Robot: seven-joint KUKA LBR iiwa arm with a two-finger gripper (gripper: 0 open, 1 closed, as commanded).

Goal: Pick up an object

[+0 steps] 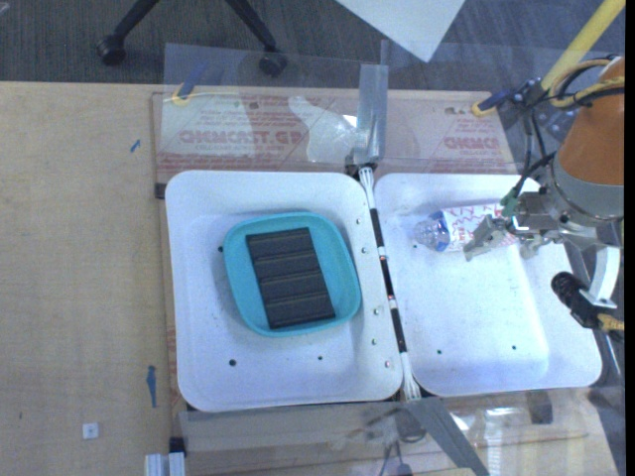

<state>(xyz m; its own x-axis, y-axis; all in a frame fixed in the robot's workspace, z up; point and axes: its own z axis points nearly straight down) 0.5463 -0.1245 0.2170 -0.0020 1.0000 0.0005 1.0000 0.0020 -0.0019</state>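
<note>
A clear plastic bottle (451,226) with a red and white label lies on its side in the upper part of the right bin (476,335), its cap end pointing left. My gripper (505,240) hangs over the bottle's right end, reaching in from the right. Its fingers (482,238) stand apart, so it is open, and I cannot tell whether they touch the bottle. In the left bin (198,365) a teal plate (238,266) carries a black ribbed block (290,277).
A raised divider (385,276) runs between the two bins. Behind them stands a clear panel with red lettering (238,137). The wooden bench (69,266) stretches to the left. Yellow cables and the arm's orange band (595,137) fill the right side.
</note>
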